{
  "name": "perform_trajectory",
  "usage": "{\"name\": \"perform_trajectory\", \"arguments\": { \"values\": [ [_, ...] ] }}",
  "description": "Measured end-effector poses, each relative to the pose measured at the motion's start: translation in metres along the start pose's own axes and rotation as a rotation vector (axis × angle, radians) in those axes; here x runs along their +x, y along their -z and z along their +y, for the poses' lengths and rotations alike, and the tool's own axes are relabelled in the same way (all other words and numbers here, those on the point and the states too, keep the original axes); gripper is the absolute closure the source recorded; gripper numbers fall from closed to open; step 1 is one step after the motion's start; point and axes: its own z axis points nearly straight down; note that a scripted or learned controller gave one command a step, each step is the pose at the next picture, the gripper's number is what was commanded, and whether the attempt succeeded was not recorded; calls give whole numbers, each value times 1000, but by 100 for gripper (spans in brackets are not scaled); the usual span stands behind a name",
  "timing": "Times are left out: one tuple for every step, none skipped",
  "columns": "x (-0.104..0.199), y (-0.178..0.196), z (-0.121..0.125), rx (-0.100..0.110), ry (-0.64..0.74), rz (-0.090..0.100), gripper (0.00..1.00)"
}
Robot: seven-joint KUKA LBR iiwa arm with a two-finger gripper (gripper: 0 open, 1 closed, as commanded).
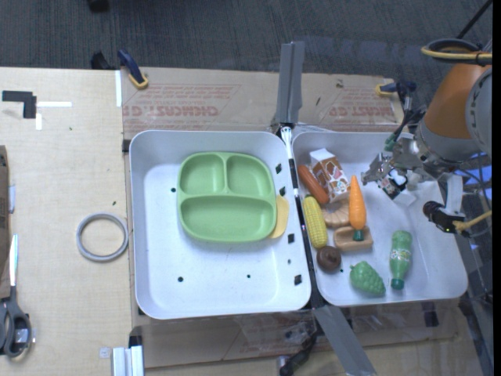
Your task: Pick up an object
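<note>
Two shallow white bins (149, 233) are seen from above on a pale wooden surface (63, 171). The pincer (391, 177) hangs at three o'clock over the right bin; its state cannot be told. Toy foods are clustered just left, including an orange plastic carrot (356, 202). A neighbouring toy could be knocked, since the pieces touch.

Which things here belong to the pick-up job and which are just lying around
Job: gripper; right bin with its carrot, corn cob, green bottle, broccoli, snack carton.
Lying about: green divided plate in the left bin, tape ring, scissors, clamps.
</note>
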Motion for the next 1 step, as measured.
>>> {"name": "perform_trajectory", "arguments": {
  "values": [
    [70,-13,-20,10,227,-7,0]
  ]
}}
